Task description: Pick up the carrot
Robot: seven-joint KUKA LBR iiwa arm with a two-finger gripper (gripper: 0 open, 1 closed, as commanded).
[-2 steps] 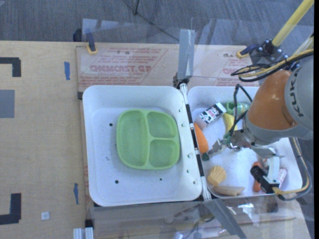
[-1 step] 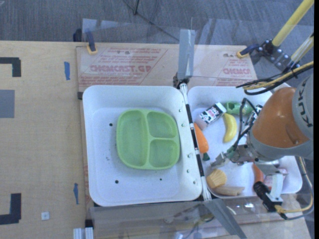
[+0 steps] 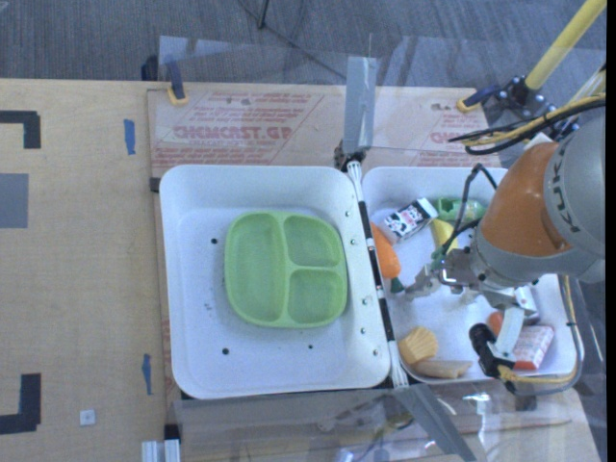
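- The carrot (image 3: pixel 386 254) lies in the right bin (image 3: pixel 563 364), hard against that bin's left wall, its length running roughly top to bottom of the camera view; it is orange and rests free, with nothing closed around it.
- The pincer (image 3: pixel 424 282) hangs over the right bin just to the right of the carrot's lower end — near it, though whether it touches I cannot tell.
- Whether the pincer is released or clenched I cannot tell; its metal tip is too small and cluttered to read, and no item shows gripped in it.
- The arm (image 3: pixel 539 210) reaches in from the right, its orange band above the wrist covering much of the right bin's upper right part.
- Around the carrot in the same bin: a small black-and-white carton (image 3: pixel 407 218) just above and to the right of it, a green item (image 3: pixel 455 207) beyond that near the top wall, and a yellow piece (image 3: pixel 442 231) between the carton and the wrist.
- Near the bin's bottom wall sit a tan, bread-like chunk (image 3: pixel 418 344) and a flatter tan piece (image 3: pixel 445 368) just beside it; a red-and-white packet (image 3: pixel 534 346) lies toward the lower right.
- The left bin (image 3: pixel 188 287) holds a light green divided plate (image 3: pixel 286 269) with three compartments, lying flat near its middle.
- Both bins rest side by side on the wooden bench (image 3: pixel 77 258).
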